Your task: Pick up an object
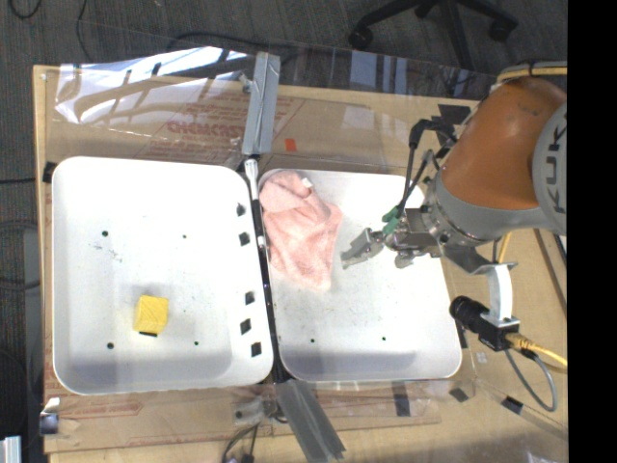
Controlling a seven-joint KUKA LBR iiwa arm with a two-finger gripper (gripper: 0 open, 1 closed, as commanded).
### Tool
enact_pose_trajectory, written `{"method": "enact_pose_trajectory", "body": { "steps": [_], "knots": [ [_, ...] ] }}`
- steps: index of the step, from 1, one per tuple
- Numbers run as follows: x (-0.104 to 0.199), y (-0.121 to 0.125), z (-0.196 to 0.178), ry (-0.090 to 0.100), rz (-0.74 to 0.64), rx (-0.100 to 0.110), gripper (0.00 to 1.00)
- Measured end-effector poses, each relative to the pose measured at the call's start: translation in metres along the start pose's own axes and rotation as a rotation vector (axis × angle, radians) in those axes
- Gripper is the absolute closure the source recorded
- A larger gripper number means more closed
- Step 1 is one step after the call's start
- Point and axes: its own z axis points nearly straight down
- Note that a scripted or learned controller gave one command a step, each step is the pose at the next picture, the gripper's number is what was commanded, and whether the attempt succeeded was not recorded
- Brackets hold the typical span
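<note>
Reaching in from the right, the gripper (pixel 355 249) hangs just beside the pink cloth (pixel 299 230) bunched at the right bin's (pixel 424 355) left wall, fingers apparently parted and holding nothing, likely lining up a grab.

Both bins, left bin (pixel 145 191) and right bin (pixel 386 340), appear as smooth white plastic with a slight sheen. The pink cloth (pixel 299 230) is soft, matt, rumpled fabric. The yellow block (pixel 151 314) looks matt and spongy. The counter (pixel 43 114) shows pale wood under a glossy clear film. The claw (pixel 359 249) appears as dull grey metal.
</note>
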Motion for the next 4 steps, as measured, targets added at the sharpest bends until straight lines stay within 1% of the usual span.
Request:
{"method": "enact_pose_trajectory", "body": {
  "steps": [1,2,3,4],
  "knots": [
    [0.002,0.001,0.156,0.001,0.083,0.002,0.00],
    [-0.040,0.027,0.180,-0.002,-0.470,-0.005,0.00],
    [-0.041,0.028,0.170,-0.004,-0.474,-0.007,1.00],
    [-0.056,0.032,0.075,-0.001,-0.297,-0.004,1.00]
  ]
}}
